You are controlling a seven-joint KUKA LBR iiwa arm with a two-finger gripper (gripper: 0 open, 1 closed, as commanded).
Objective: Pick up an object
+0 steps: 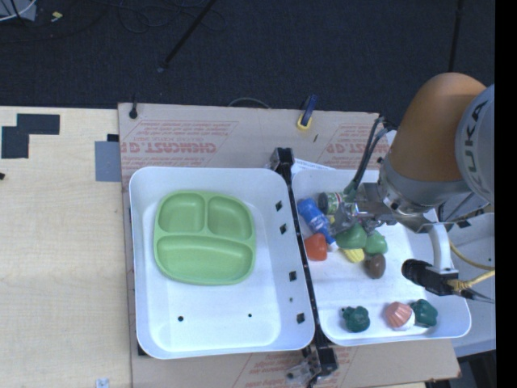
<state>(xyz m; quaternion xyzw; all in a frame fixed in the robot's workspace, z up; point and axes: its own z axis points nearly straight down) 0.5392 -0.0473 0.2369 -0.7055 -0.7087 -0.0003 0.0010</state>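
My gripper (345,215) hangs low over the upper middle of the right bin (452,323), reaching in from the right under the grey and orange arm. Directly under and beside it lies a cluster: a blue bottle (310,215), an orange-red piece (316,249), a green piece (352,237), a yellow piece (354,255) and a brown piece (374,266). The gripper's tip overlaps the green piece, and nothing shows whether it touches it. Along the bin's front edge sit a dark green toy (354,319), a pink ball (397,314) and another green toy (424,312).
The left bin (161,330) holds a light green divided plate (204,238). A black divider (295,241) runs between the bins. A black cable fitting (428,276) juts over the right bin's right side. Cardboard lies under both bins.
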